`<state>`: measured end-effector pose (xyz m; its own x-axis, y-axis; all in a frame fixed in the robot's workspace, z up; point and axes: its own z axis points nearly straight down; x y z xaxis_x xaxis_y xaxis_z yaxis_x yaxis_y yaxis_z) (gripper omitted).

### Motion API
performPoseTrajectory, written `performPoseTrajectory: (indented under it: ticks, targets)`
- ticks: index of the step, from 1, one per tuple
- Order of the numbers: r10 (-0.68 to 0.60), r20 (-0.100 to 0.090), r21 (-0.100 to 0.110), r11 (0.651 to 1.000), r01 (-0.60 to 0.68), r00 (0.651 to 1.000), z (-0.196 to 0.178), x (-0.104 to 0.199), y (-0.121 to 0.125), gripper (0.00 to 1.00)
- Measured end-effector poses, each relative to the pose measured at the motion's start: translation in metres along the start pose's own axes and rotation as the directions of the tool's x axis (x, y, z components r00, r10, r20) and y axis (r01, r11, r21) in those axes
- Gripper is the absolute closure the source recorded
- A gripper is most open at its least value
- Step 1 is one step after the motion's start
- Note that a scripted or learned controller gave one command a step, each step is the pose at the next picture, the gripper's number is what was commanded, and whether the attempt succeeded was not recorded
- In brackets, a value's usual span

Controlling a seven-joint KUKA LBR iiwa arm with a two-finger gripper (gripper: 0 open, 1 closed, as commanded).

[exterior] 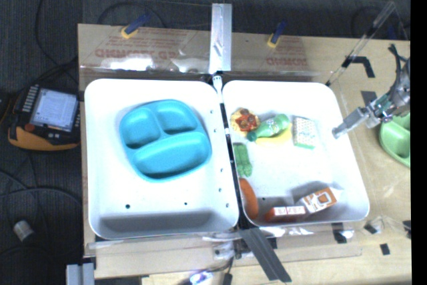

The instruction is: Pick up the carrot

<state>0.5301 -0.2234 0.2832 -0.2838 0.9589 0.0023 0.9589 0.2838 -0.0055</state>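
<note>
The carrot [248, 196] is a short orange piece lying in the front left corner of the right bin [347, 163], close against the divider wall. Just behind it lies a green pickle-like piece [241, 159]. To its right, along the front wall, rest a red tube with a white label [287, 211] and a small orange box [318, 200].
Further back in the right bin are a toy pizza slice [245, 120], a green and yellow item [272, 128] and a white-green box [304, 131]. The left bin [107, 210] holds a blue divided plate [164, 138]. A grey fixture [363, 115] and a green bowl [397, 137] sit right of the bins.
</note>
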Motion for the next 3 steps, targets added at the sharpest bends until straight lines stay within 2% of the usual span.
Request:
performPoseTrajectory:
  ticks: [1,2,3]
  targets:
    - [0.077,0.0,0.002,0.997,-0.077,0.997,0.112,-0.007,0.026,0.0]
    - [0.058,0.001,0.001,0.998,-0.058,0.998,-0.027,-0.004,0.013,0.0]
    - [0.001,-0.003,0.002,1.0,0.0,1.0,0.075,0.013,-0.045,0.0]
